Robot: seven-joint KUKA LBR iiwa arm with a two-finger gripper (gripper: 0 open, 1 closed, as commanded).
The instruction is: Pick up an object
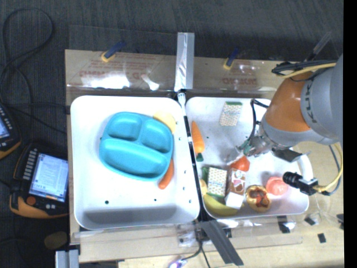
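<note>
Gripper low in right bin above orange-red object, finger state impossible to tell, blue tray in left bin

This is a robotics lab. Left of the end effector, a plywood surface carries two white bins under taped plastic sheeting. Farther left, a teach pendant lies on dark carpet with loose cables.
</note>
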